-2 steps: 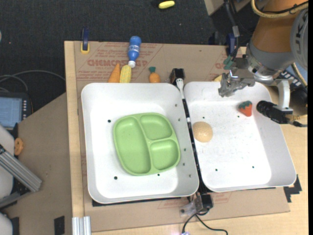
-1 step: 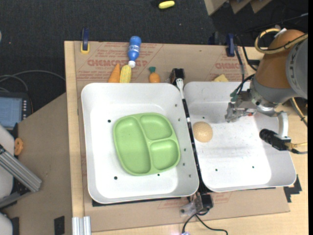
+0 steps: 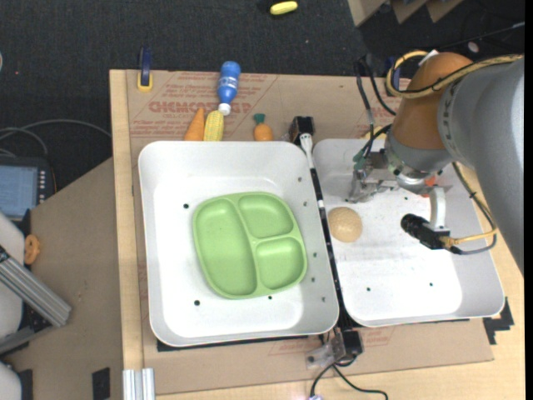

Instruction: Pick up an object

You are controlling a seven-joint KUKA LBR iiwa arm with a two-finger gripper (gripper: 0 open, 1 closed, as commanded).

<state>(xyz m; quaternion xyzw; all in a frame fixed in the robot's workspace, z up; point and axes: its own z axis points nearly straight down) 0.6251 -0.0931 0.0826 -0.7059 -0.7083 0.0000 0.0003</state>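
The end effector (image 3: 364, 183) hangs low over the far part of the bin on the view's right (image 3: 400, 298), close to the wall that this bin shares with its neighbour. It is seen from above and partly covered by the wrist, so I cannot tell how far open it is, nor whether it has hold of anything.

A round tan object (image 3: 344, 223) lies on the floor of the same bin, just beside the end effector, a little nearer the camera and slightly to the view's left of it. It rests close to the dividing wall, and a small gap of white floor separates it from the end effector.

Across that wall, well to the view's left of the end effector, the other bin (image 3: 166, 182) holds a green divided plate (image 3: 248, 244) lying flat near its middle.

Farther from the camera than the end effector and to its left, several things sit on the counter (image 3: 125, 107) behind the bins: a small black item (image 3: 301, 127) nearest, then a small carrot (image 3: 262, 129), an ear of corn (image 3: 214, 125) touching a larger orange piece (image 3: 194, 126), and a blue-capped white bottle (image 3: 226, 86) beyond the corn. A yellow thing (image 3: 284, 7) lies on the dark floor, well apart from everything else.
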